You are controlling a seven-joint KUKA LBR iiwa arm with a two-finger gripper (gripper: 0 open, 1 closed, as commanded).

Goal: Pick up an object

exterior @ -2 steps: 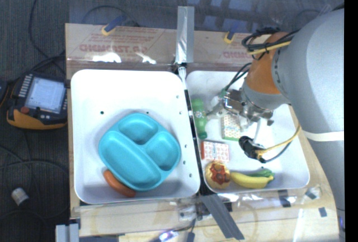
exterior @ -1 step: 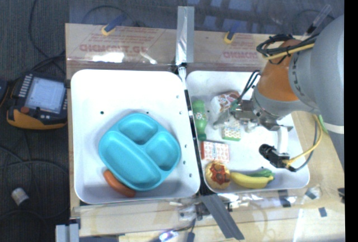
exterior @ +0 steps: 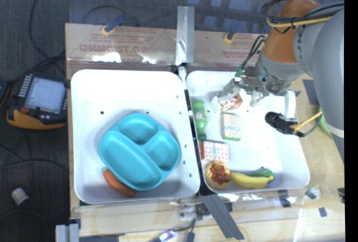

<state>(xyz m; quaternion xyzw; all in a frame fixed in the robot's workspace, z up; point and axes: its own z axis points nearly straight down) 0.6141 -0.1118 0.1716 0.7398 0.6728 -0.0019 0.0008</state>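
Hovering gripper (exterior: 241, 93), fingers spread, over snack packet (exterior: 230, 103) at right bin's (exterior: 296, 171) twelve o'clock; lowering and closing needed next, probably; nothing pinched.

The blue tray (exterior: 141, 149) hides most of an orange object (exterior: 116, 182) beneath it.
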